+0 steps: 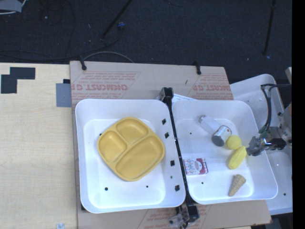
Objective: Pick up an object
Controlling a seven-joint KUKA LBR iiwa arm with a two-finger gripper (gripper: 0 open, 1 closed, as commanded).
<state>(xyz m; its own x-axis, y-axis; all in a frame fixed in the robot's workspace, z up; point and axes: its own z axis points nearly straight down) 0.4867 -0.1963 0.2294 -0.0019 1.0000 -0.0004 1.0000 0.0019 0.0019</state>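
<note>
While dark carpet strewn with cables lies beyond the pale wooden worktop [33,142], two white bins sit side by side on a cardboard sheet [143,82], and the tool [255,146] hangs at the right bin's [217,194] right rim, its state something I cannot tell. Just left of it, nearly touching, lies a yellow corn-like toy [237,157], with a yellow ball [233,141], a grey cylinder [215,131], a cone [237,184] and a small red-and-white packet [195,166] nearby. Far to its left, the left bin [90,194] holds a yellow divided plate [131,148].
</note>
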